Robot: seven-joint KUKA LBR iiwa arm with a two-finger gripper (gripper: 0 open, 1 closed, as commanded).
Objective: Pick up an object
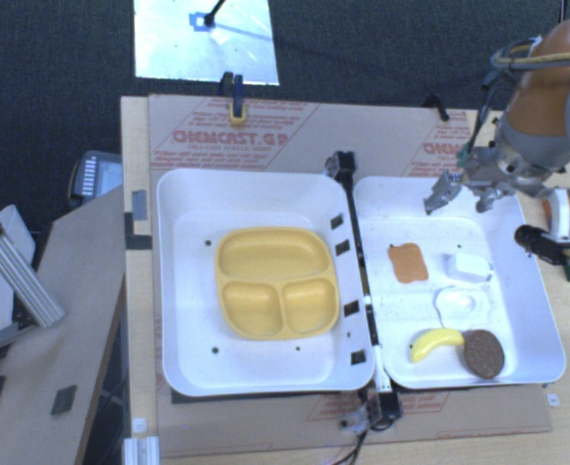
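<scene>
Two white bins sit side by side on a cardboard-covered bench against dark carpet. The left bin holds a yellow divided plate. The right bin holds an orange slab, white pieces, a banana and a brown cookie. The gripper hovers above the right bin's far edge, fingers spread, gripping nothing.

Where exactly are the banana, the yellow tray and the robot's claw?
banana (434, 343), camera view, middle of its curved body.
yellow tray (276, 281), camera view, the ridge where its compartments meet.
claw (464, 192), camera view, midway between its two fingertips.
</scene>
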